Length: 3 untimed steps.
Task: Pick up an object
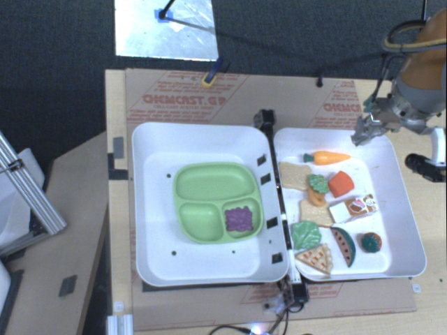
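Two white bins (209, 135) side by side on the bench. One green divided plate (209, 190) with three compartments, and one purple bunch of grapes (239, 219) in one of them. One carrot (327, 158). One orange-red block (341, 184). One small broccoli piece (318, 184). One lettuce leaf (305, 234). One pizza slice (315, 259). One watermelon slice (344, 246). One white cake piece with red on top (353, 209). One small round dark-green item (371, 242), kind unclear. One tan flat slice (294, 176), possibly bread.
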Each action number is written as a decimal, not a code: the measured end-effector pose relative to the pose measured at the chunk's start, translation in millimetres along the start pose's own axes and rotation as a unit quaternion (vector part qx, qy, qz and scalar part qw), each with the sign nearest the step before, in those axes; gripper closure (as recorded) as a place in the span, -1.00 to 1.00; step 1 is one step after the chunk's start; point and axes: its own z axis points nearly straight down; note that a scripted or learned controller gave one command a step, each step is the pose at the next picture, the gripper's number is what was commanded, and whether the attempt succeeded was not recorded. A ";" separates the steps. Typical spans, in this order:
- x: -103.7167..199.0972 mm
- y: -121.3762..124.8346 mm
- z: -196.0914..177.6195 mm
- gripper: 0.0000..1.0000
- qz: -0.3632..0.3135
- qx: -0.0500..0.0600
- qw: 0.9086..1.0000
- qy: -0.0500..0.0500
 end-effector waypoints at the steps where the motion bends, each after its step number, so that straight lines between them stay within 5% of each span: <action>1: -0.2 1.3 -19.6 1.00 0.000 0.002 1.000 0.001; 3: 101.8 0.8 -4.0 1.00 -0.002 0.004 1.000 0.002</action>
